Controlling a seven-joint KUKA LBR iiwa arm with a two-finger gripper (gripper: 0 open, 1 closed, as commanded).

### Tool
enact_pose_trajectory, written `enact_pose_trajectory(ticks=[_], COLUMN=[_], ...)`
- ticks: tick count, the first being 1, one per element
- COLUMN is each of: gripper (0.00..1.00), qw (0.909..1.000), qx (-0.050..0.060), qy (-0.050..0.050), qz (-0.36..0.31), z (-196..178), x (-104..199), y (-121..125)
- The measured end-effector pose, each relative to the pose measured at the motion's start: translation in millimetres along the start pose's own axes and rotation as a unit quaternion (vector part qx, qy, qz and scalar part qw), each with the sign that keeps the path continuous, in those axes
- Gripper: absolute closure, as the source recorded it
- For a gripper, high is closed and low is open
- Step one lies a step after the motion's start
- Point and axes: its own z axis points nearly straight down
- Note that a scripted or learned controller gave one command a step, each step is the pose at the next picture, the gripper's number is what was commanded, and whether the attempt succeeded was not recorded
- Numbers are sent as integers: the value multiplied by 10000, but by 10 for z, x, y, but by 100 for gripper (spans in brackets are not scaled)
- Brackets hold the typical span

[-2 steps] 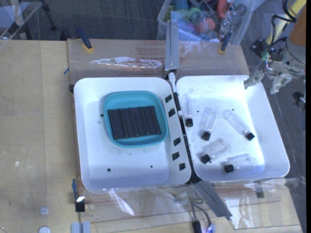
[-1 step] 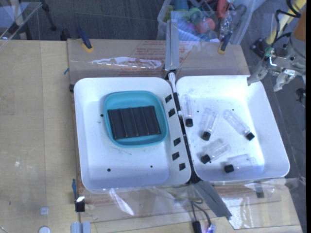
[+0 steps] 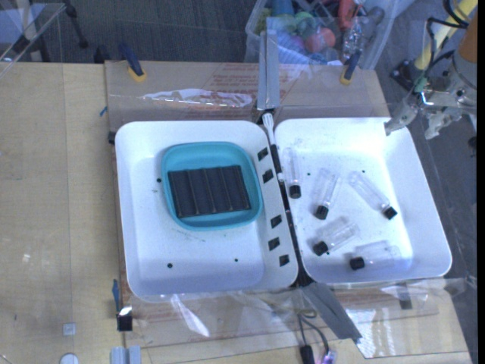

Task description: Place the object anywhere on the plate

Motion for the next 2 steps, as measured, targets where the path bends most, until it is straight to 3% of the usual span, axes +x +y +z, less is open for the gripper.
enact_pose_trajectory(ticks=[2], gripper=[0], qw=[9991], qx=[1], qy=[8], qz=[421], z=[-81], x=[166], y=[-24])
